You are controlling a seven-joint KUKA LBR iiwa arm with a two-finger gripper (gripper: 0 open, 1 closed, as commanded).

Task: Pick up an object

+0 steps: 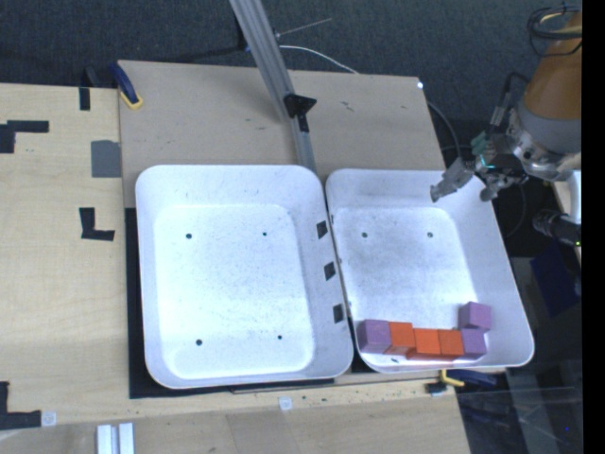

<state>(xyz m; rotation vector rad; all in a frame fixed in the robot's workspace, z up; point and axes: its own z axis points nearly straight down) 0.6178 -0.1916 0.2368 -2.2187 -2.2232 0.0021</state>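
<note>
Blocks, six counted, are lying along the near wall of the right bin (pixel 492 253). Largest first: the wooden bench (pixel 57 253) is carrying both white bins side by side, their inner rims touching at the middle. The left bin (pixel 151 253) is sitting beside it, its speckled floor showing four small dark dots. The grey arm (pixel 553 93), with its orange band, is reaching in from the right and hanging over the right bin's far right corner. A slanted metal rail (pixel 260 36) is running down from the top toward the gap between the bins.

The gripper (pixel 465 178) is hovering above the rim at that far corner, well apart from the blocks, and nothing is sitting between its fingers; whether they are spread or closed, I cannot tell.

Three purple blocks: one (pixel 375 334) at the left end of the row, one (pixel 474 342) at the right end, one (pixel 475 315) just behind that. Three orange blocks (pixel 427 341) are filling the row between, touching one another. The rest of that bin's floor is lying open.
</note>
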